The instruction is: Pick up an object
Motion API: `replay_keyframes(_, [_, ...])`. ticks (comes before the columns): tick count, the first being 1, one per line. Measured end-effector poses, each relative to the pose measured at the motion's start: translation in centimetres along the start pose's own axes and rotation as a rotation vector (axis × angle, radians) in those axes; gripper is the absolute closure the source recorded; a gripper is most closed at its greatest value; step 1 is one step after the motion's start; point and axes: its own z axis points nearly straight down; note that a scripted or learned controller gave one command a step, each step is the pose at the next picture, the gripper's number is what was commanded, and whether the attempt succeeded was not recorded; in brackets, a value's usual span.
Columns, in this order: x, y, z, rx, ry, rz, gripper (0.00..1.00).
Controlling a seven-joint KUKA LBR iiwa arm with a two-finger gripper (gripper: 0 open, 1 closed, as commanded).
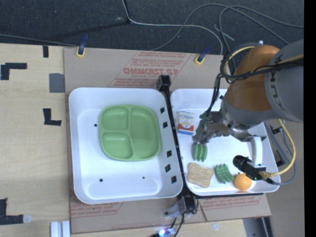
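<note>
My gripper (201, 137) hangs low in the right bin (217, 95), its dark fingers just above the top end of a green pod-like toy (199, 152). Nothing shows between the fingers. A small carton with a red and white front (185, 122) lies to the gripper's left. Near the bin's front edge lie a speckled slice of bread (199, 175), a green ridged toy (222, 173) and an orange ball (242, 181).
The left bin (81, 132) holds a green divided plate (131, 132). A black clip rail (169, 127) runs between the bins. The arm's orange band and grey body (256, 88) hang over the right bin's right half. Cables lie on the dark cloth behind.
</note>
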Motion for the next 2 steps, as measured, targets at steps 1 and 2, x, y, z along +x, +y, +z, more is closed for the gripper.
replay_keyframes(1, [5.0,0.1,1.0,0.002,-0.001,0.003,1.0])
replay_keyframes(2, [9.7,0.5,-0.1,0.001,0.0,0.001,1.0])
